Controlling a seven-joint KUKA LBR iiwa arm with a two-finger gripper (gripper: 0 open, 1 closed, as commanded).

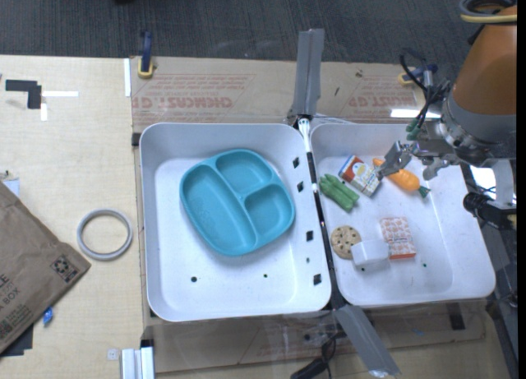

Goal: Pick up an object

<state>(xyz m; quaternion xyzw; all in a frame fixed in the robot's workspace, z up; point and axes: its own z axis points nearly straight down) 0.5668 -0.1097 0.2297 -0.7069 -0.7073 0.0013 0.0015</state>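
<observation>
Camera view: the tool, fingers seemingly spread with nothing pinched, is seen over the right bin's far part. The toy carrot lies just beneath it, long axis left to right, beside the small carton.

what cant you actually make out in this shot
- Gripper: the camera view is too small and blurred to show its fingers' state, or whether it touches the orange carrot toy.
- Small carton: print too small to read.
- Arm: cut off by the right edge.
</observation>
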